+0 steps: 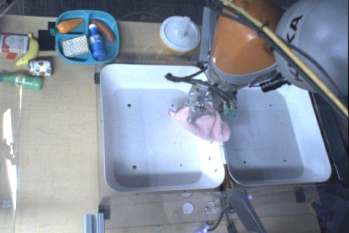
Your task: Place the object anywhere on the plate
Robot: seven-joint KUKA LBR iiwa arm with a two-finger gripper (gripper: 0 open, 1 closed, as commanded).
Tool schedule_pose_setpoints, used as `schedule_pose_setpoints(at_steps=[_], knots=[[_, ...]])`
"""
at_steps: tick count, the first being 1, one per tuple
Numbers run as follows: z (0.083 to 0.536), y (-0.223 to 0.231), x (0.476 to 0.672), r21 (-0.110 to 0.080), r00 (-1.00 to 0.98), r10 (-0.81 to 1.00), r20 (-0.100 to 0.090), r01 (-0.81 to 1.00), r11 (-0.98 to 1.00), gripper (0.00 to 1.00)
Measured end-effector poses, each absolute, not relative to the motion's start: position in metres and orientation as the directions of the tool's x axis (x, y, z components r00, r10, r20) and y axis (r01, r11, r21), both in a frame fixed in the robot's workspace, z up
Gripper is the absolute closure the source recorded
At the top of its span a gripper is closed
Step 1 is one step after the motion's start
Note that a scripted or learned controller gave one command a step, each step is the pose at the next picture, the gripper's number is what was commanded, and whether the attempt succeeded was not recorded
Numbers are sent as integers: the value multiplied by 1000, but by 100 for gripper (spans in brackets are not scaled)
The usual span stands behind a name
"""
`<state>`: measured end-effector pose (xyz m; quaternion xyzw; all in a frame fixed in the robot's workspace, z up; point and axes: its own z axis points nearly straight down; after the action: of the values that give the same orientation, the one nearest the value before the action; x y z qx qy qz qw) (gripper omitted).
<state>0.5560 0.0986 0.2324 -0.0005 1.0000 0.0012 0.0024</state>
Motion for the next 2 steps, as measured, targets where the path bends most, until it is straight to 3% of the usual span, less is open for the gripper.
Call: schedule_pose_setpoints(at_steps=[2], knots=[[231,183,504,3,-1000,0,-4,0,1000,100]])
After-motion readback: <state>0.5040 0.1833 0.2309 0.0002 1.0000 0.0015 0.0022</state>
